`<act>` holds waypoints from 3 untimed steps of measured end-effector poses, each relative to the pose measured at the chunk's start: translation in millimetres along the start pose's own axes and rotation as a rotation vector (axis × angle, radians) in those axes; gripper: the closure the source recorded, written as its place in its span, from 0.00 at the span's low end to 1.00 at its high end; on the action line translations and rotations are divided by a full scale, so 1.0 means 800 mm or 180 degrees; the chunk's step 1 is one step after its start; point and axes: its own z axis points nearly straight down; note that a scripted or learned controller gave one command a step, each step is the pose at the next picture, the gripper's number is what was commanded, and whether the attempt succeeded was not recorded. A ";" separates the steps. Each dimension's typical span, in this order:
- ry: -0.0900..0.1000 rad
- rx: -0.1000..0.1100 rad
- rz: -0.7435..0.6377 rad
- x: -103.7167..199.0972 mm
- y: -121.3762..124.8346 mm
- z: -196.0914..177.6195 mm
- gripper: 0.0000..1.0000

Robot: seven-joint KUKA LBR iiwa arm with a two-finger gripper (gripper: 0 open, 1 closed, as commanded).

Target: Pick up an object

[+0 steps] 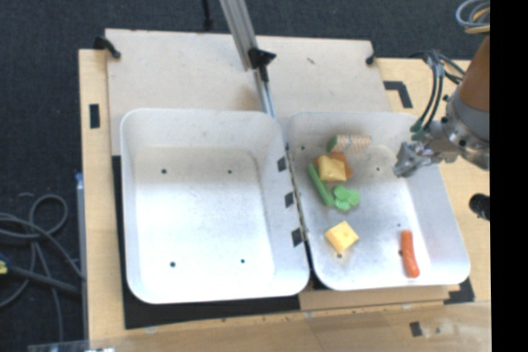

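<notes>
The objects lie in the right bin (437, 202): a yellow block (341, 237) near the middle front, an orange carrot-shaped piece (408, 252) toward the near right corner, and a cluster farther back made of a green piece (334, 192), a yellow-orange piece (333, 169) and a pale ridged piece (353, 143), which touch or overlap one another. The yellow block and the carrot-shaped piece each lie apart from everything else, so either appears the better target; the cluster invites a grasp that catches two items or pushes one aside. The gripper (406, 161) hovers above the far right part of this bin, with nothing visible between its fingers; whether it is wide or narrow cannot be told at this resolution. For the carrot-shaped piece, align the closing direction across its narrow width and keep clear of the bin wall. The left bin (132, 177) and the counter (99, 95) play no part in this step.
</notes>
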 end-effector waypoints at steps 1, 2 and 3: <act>0.0004 0.0001 -0.0003 0.076 -0.003 0.003 1.00; 0.0008 -0.0004 -0.0007 0.143 0.004 -0.010 1.00; 0.0009 -0.0003 -0.0007 0.208 0.007 -0.019 1.00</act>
